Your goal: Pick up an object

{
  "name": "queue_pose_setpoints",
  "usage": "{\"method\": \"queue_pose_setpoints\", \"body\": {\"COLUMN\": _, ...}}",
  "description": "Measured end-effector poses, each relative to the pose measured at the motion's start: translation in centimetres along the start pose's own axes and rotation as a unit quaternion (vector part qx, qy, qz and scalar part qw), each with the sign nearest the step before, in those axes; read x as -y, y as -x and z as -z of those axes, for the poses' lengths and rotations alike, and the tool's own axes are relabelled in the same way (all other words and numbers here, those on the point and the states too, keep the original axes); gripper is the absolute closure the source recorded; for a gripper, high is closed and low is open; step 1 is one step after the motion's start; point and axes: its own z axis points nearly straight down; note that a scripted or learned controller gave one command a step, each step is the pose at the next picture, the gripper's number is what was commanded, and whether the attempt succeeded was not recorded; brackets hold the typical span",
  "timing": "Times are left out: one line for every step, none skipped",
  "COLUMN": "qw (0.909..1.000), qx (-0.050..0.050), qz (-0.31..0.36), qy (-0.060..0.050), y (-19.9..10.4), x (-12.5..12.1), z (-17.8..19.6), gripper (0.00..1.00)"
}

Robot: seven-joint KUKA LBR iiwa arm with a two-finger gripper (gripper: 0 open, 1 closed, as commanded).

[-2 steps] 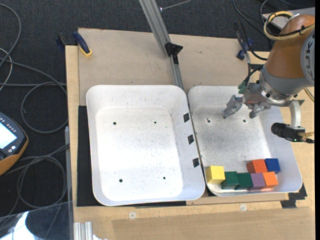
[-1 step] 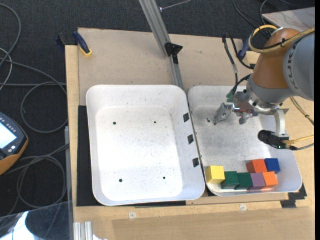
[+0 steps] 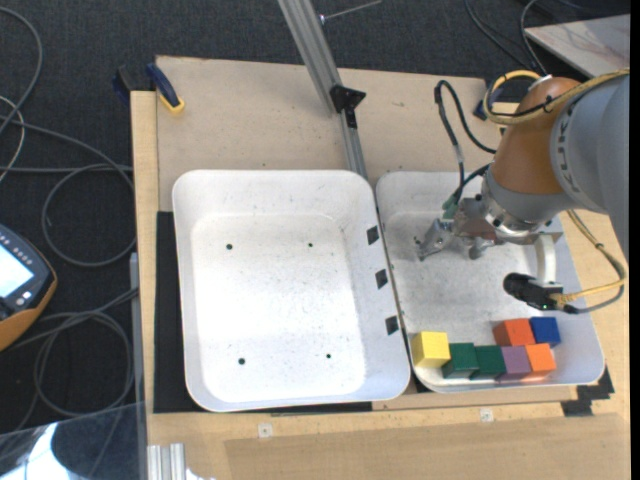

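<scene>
Several coloured blocks lie clustered along the front edge of the right bin (image 3: 440, 288): a yellow block (image 3: 433, 346), two green blocks (image 3: 475, 359), a purple block (image 3: 515, 362), an orange block (image 3: 541, 358), a red block (image 3: 517, 332) and a blue block (image 3: 545, 329). My gripper (image 3: 450, 245) hangs over the back middle of the right bin, well behind the blocks. It is open, and nothing sits between its fingers. The orange-banded wrist (image 3: 530, 148) reaches in from the right.
The left bin (image 3: 270, 278) sits beside the right one, with small black clips (image 3: 381, 278) on the shared rim. A slanted metal pole (image 3: 320, 58) crosses the bench at the back. A black cable (image 3: 455, 138) loops by the wrist.
</scene>
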Motion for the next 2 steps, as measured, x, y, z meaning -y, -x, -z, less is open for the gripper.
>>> {"method": "queue_pose_setpoints", "body": {"qw": 1.0000, "qx": -0.001, "qz": 0.000, "qy": 0.003, "y": -0.1, "x": -0.2, "z": 1.4, "gripper": 1.00}}
{"method": "queue_pose_setpoints", "body": {"qw": 1.0000, "qx": 0.001, "qz": 0.001, "qy": 0.007, "y": -0.2, "x": -0.3, "z": 7.9, "gripper": 1.00}}
